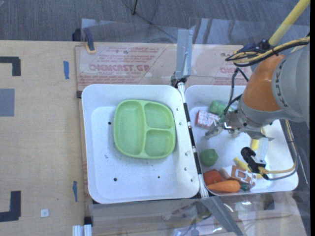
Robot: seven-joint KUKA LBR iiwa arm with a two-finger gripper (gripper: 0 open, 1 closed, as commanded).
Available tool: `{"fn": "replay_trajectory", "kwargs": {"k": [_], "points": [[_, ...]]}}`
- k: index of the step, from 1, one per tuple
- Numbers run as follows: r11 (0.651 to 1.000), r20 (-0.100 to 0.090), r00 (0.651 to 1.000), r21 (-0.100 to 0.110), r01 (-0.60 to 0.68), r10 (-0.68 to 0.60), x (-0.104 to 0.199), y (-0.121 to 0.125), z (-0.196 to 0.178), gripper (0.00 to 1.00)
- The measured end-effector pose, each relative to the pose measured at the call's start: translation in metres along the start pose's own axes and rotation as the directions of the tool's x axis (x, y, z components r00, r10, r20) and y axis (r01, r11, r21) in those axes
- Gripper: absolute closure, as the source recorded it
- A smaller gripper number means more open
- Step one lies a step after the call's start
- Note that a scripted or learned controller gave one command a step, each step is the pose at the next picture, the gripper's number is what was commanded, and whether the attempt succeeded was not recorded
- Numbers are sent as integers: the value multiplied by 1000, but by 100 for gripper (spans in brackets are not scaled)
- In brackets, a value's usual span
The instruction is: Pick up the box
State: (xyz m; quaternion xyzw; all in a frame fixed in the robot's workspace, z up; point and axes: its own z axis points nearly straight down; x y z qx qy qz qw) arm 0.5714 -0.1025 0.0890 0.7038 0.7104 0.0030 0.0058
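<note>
A small red and white box (205, 118) lies in the right bin (285, 154), near its left wall. My gripper (216, 130) hangs low just to the right of and below this box, close to it; I cannot tell whether they touch. A second small box (242, 173), orange and white, lies near the bin's front, apart from the gripper. The grey arm with its orange band (261, 90) reaches in from the right and hides part of the bin's middle.
The right bin also holds a green item (216, 106) at the back, a round green fruit (208, 157), a red tomato (212, 176), a carrot (224, 186) and yellow pieces (252, 164). A green divided plate (144, 129) sits in the left bin (96, 146).
</note>
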Motion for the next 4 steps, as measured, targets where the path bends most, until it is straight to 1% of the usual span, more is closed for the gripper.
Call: {"fn": "replay_trajectory", "kwargs": {"k": [1,2,3,4], "points": [[996,1,996,4,-86,85,9,34,1,0],[966,2,966,9,-259,259,4,85,3,0],[967,4,967,8,-256,256,5,87,-8,100],[953,1,953,13,-303,303,80,95,-95,100]]}}
